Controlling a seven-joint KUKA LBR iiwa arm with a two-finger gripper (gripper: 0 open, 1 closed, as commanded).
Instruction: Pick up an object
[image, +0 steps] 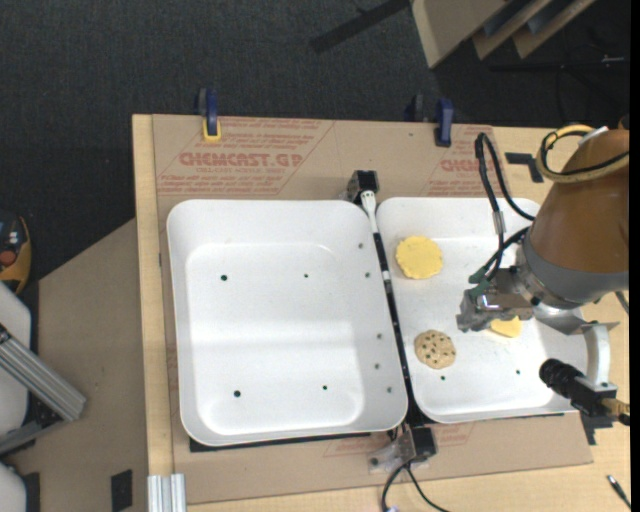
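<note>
In the right bin (440, 400) lie a round yellow disc (419, 257), a brown chocolate-chip cookie (435, 349), and a small yellow piece (506, 327) partly hidden under the wrist. The arm reaches in from the right, its orange band above the grey wrist. My gripper (479, 307) hangs low over the right bin's middle, just left of the small yellow piece, above and to the right of the cookie. I see nothing held between its fingers from this angle.
The left bin (200, 300) sits beside the right one, with a black divider strip (383, 290) between them. Black cables (492, 190) run from the arm over the right bin's far edge. Clamps (209, 112) hold the cardboard base at the back.
</note>
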